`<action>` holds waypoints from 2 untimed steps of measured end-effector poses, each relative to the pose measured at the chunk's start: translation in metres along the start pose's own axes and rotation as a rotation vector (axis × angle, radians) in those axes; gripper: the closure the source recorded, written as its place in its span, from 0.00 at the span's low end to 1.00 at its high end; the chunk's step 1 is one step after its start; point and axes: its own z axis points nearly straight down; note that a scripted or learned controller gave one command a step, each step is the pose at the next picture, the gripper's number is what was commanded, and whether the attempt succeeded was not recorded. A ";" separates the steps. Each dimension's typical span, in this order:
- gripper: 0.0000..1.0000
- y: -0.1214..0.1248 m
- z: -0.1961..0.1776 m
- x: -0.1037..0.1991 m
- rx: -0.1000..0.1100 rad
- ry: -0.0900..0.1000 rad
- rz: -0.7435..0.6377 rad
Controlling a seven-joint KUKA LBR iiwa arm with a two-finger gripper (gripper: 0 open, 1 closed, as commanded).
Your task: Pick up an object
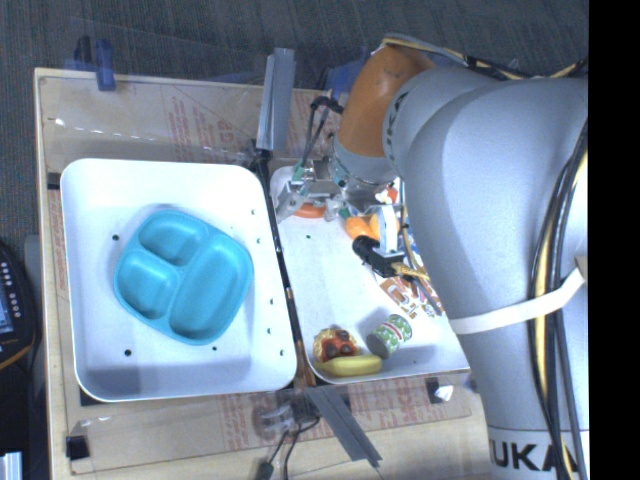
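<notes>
While I watched, the gripper (318, 190) hung at the right bin's (330, 298) far end, just beside an orange object (361, 225) (its opening I couldn't tell).

— What lies around the bench?

— Dark grey carpet (180, 8) fills the top of the view and runs down the left edge.

— And the bench itself?

— A pale wooden board (160, 118) with faint red printing (too small to read). A blue clamp (103, 65) grips its upper left edge, and a grey metal bar (275, 98) stands at the middle of the top side.

— The light?

— Even and soft.
</notes>
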 end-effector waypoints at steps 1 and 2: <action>1.00 0.001 -0.010 0.003 0.000 0.002 -0.008; 0.00 0.000 -0.010 0.001 0.001 -0.001 -0.008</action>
